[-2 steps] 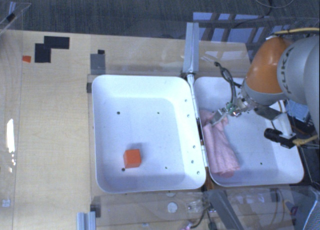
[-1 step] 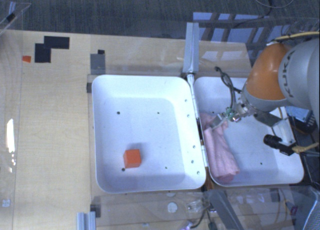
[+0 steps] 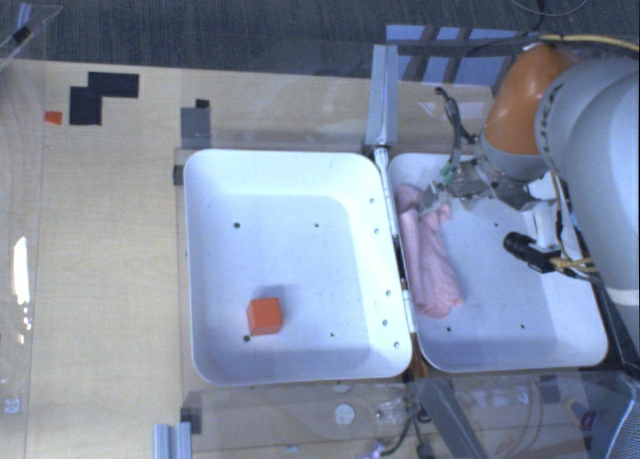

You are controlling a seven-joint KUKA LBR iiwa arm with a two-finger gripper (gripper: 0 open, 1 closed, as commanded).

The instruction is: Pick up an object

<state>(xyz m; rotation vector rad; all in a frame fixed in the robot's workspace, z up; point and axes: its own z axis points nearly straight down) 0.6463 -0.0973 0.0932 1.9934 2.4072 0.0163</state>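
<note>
Here, pink cloth (image 3: 428, 255) in right bin (image 3: 520, 347), tool (image 3: 447, 190) at its top, grip unclear.

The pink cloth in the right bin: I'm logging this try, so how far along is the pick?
Done: the arm has reached into the right bin, and its hand sits at the top end of the pink cloth. In hand: nothing I can confirm; the cloth lies flat along the bin's left wall, not visibly gripped. Left: grasp and lift. The orange block in the left bin is untouched.
</note>
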